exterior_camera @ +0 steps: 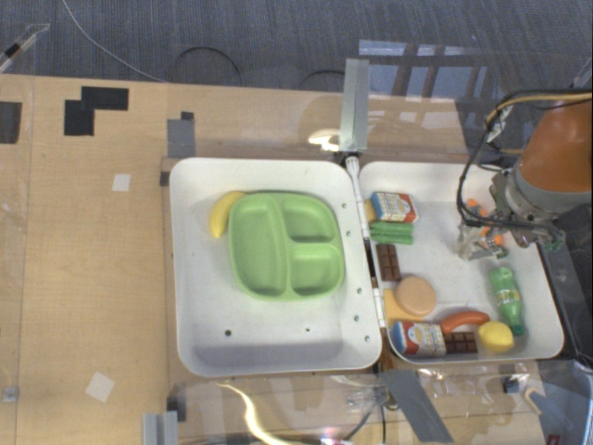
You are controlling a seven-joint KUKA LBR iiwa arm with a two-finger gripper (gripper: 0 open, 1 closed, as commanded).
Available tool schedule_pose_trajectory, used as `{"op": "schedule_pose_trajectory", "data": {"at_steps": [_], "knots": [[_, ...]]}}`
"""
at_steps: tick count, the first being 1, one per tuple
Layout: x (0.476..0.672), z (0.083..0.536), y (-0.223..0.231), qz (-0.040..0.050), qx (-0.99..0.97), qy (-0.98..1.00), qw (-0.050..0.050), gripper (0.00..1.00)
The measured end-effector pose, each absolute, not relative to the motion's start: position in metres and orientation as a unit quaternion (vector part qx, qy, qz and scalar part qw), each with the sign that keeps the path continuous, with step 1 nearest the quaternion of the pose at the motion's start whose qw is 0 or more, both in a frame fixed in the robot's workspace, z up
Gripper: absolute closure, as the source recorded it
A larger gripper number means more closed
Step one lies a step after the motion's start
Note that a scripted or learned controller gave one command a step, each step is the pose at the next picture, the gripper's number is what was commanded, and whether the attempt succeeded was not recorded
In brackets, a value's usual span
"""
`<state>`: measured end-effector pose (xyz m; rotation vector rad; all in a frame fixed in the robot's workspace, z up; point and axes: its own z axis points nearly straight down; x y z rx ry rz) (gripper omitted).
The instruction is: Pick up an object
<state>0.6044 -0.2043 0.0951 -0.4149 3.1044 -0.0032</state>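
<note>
Gripper (482, 242) low over right bin (443, 197), bare floor beneath, jaw state impossible to tell. Green bottle (506, 295) just beside it, toward near edge. Left bin (195, 276) holds green tray (283, 245), banana (221, 213).

Bright, even overhead light — soft shadows under the green tray (283, 246), glare on the metal divider (354, 109) and bench (83, 276) bottom edge; the picture's slightly soft throughout.
</note>
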Motion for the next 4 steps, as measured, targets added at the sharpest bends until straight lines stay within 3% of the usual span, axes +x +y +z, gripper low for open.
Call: {"op": "schedule_pose_trajectory", "data": {"at_steps": [1,2,3,4], "knots": [[0.671,0.239,-0.205,-0.0047,-0.259,0.966,0.011,1.00],[0.621,0.100,-0.203,0.0022,-0.234,0.972,0.000,1.00],[0.673,0.165,-0.204,-0.0033,-0.344,0.939,0.007,1.00],[0.672,0.164,-0.205,-0.0024,-0.344,0.939,0.006,0.00]]}}
